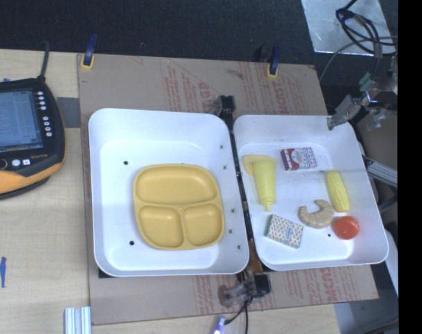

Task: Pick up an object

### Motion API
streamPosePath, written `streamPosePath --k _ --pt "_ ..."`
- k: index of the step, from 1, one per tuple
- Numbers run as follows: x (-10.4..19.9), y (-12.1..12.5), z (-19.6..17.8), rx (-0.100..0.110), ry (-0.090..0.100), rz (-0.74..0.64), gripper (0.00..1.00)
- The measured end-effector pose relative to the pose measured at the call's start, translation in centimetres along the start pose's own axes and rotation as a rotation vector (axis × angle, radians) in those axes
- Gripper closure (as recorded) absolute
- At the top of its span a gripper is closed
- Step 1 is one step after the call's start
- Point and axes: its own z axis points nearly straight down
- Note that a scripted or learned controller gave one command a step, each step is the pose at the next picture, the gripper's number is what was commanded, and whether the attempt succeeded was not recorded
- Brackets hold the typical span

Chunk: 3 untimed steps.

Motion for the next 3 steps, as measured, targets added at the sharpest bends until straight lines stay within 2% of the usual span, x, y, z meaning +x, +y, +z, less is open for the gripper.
streamPosePath --k 1,2,3 --pt "2.6 3.8 13.0 0.004 0.001 -0.001 0.0" --pt "5.2 2.9 18.5 -0.006 -0.005 -0.002 0.0" --pt "5.0 3.0 17.3 -0.009 -0.007 -0.003 1.0"
